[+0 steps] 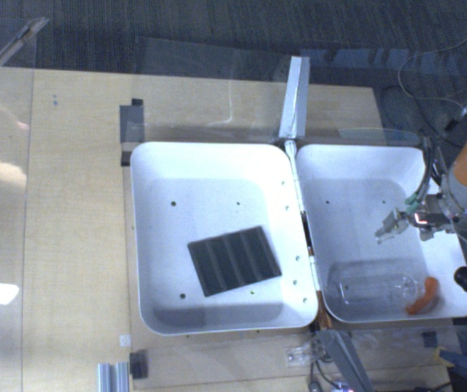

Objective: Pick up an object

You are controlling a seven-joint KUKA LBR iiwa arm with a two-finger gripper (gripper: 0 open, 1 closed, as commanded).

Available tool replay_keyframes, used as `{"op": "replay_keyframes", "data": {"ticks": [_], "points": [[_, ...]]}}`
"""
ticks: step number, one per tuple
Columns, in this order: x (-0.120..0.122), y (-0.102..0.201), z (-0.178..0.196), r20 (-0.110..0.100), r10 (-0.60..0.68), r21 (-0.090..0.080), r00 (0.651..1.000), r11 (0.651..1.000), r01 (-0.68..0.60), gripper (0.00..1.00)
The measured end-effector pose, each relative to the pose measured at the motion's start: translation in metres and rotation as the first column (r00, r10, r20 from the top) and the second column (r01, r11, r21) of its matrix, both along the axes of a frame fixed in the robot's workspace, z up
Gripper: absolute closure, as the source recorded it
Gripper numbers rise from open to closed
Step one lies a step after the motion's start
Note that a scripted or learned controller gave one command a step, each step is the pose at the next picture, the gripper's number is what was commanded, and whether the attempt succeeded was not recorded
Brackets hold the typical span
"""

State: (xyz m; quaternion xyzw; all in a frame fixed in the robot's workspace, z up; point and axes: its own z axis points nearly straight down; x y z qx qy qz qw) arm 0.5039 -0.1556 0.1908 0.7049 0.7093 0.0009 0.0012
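Gripper (394,226): hung over the right bin (340,170), fingers parted, nothing between them.
Clear bottle (374,288): lay on its side just below the gripper, near the bin's front wall.
Orange piece (424,297): touched the bottle's right end.
Dark ribbed mat (234,260): well left of the gripper, in the left bin (160,211).

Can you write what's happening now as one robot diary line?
gripper: over right bin, holding nothing | clear bottle: lying below it | dark ridged pad: left bin

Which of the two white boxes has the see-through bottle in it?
The right white bin, the one under the gripper. The clear bottle lies near its front edge beside a small orange thing. The left bin holds a dark ribbed slab.
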Motion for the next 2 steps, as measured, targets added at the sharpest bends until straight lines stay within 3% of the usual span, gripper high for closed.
{"op": "replay_keyframes", "data": {"ticks": [1,2], "points": [[0.0025,0.0010,0.0112,0.006,0.005,-0.001,1.000,1.000,-0.005,1.00],[0.0025,0.0009,0.0113,0.006,0.004,-0.001,1.000,1.000,-0.004,0.00]]}}
